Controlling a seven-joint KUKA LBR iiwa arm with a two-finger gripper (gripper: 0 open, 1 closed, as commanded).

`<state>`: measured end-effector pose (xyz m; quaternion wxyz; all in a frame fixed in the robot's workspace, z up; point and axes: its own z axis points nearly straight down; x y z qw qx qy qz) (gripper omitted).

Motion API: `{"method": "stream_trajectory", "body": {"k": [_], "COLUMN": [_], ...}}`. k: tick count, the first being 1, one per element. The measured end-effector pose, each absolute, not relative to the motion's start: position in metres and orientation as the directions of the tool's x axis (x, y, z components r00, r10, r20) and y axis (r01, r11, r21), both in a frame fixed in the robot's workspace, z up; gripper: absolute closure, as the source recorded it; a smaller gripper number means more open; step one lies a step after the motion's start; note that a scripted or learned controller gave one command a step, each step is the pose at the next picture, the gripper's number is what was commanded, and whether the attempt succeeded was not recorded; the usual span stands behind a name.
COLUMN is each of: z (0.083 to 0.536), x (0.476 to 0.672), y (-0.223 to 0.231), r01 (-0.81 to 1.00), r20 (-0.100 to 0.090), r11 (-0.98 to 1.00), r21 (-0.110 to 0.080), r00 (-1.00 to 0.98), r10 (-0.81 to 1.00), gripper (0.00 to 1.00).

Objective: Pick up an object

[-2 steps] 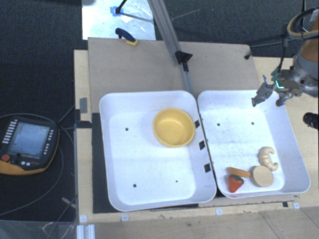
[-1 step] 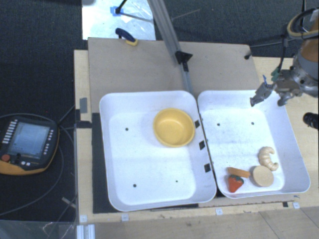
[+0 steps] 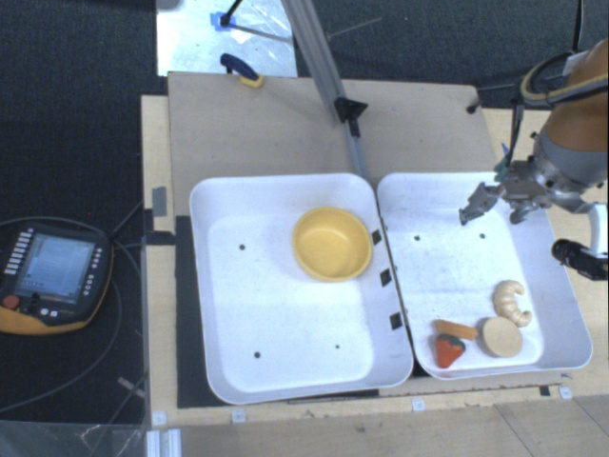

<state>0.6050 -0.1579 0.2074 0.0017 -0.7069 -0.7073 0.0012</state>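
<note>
The tool [image 3: 495,206] hung over the upper part of the right bin [image 3: 447,255], its two fingers spread apart with nothing between them. The likely targets lay well apart from it, clustered in that bin's near right corner: a pale croissant-shaped toy [image 3: 512,300], just beyond a flat tan disc [image 3: 500,337], and to the disc's left a small red and orange piece [image 3: 450,343] that looked like toy food, its exact shape too small to tell. All three seemed light, stiff plastic, probably smooth enough to slip, and none looked fragile. The croissant's narrow middle appeared the surest place to close on; the disc lay flat and close to the bin wall, so it would likely need gripping across its edges. The yellow bowl [image 3: 331,243] sat in the left bin [image 3: 238,331], far from the croissant, and its rim offered a thin lip to pinch.
</note>
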Motion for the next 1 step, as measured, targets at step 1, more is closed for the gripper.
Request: {"method": "stream_trajectory", "body": {"k": [1], "z": [0.1652], "x": [0.6076], "y": [-0.1575], "r01": [1.000], "r20": [0.001], "r11": [0.000], "r21": [-0.002], "r00": [0.000], "r10": [1.000], "gripper": [0.00]}}
